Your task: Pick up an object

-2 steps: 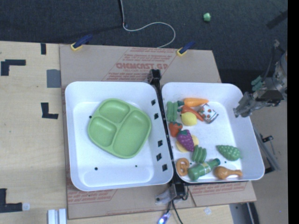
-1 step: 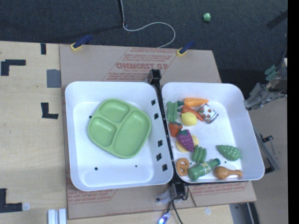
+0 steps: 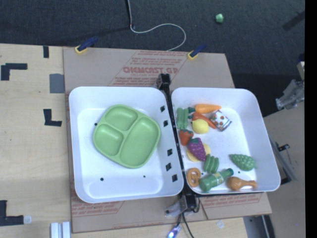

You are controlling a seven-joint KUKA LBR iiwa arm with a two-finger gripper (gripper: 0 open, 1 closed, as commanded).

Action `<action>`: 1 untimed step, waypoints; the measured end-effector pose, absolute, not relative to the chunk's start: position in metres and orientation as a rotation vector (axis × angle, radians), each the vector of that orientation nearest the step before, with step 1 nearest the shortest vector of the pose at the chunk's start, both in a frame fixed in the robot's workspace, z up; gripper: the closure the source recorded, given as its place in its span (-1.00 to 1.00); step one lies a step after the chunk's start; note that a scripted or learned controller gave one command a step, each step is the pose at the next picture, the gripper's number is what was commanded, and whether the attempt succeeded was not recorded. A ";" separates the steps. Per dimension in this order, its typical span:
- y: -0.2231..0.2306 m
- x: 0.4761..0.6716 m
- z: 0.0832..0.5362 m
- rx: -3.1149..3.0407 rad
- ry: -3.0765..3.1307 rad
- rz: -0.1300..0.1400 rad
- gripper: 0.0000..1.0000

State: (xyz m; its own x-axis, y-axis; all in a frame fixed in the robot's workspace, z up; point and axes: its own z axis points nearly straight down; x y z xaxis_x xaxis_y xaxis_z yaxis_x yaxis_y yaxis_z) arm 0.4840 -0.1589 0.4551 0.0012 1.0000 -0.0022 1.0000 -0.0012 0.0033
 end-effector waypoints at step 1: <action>-0.216 0.484 0.438 2.225 2.218 -0.004 1.00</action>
